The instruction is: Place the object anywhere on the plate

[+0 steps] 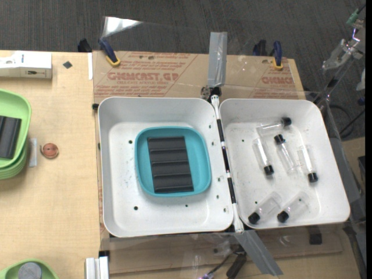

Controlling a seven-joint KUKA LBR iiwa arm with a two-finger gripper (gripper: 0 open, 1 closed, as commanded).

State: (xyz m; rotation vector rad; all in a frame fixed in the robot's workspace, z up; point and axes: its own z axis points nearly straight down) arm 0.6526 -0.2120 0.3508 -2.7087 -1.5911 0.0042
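I'm looking down on both bins, and the pick has not begun. The left bin [116,214] holds the teal plate [173,161], which has a black ribbed insert [170,164] lying on its middle. The right bin [325,214] holds the objects: several clear plastic vials with black caps, scattered and lying on their sides. One vial [263,156] lies nearest the divider, another [283,145] just beside it, a third [306,163] further right, and two more [264,207] [292,208] sit near the front wall. I cannot tell how the jaws stand. As I judge it, the next move calls for choosing one vial that lies apart from its neighbours, since these look slippery and liable to roll, then carrying it over the divider to the plate.
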